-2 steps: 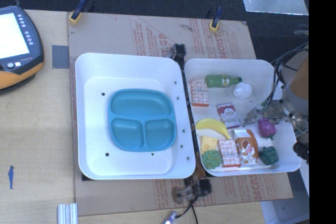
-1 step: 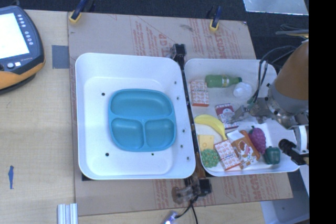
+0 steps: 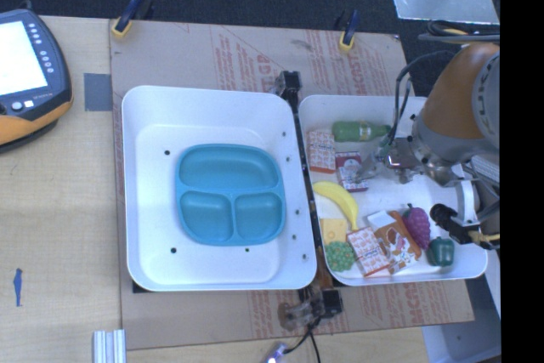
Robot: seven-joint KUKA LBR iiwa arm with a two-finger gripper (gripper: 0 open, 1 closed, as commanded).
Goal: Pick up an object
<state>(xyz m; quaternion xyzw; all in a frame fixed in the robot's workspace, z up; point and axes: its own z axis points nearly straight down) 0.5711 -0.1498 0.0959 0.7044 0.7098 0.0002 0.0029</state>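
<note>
While the hand (image 3: 380, 163) hangs low in the right bin (image 3: 476, 272) by a small packet (image 3: 350, 168) (grip state: cannot tell), a banana (image 3: 337, 201) lies just nearer; the left bin (image 3: 144, 183) holds a blue tray (image 3: 230, 193).

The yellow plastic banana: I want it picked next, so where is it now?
The yellow plastic banana lies in the right white bin, near its left wall, just above the yellow cheese wedge.

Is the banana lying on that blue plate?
No, the banana lies in the right bin among other toy foods, while the blue plate sits in the left bin.
</note>
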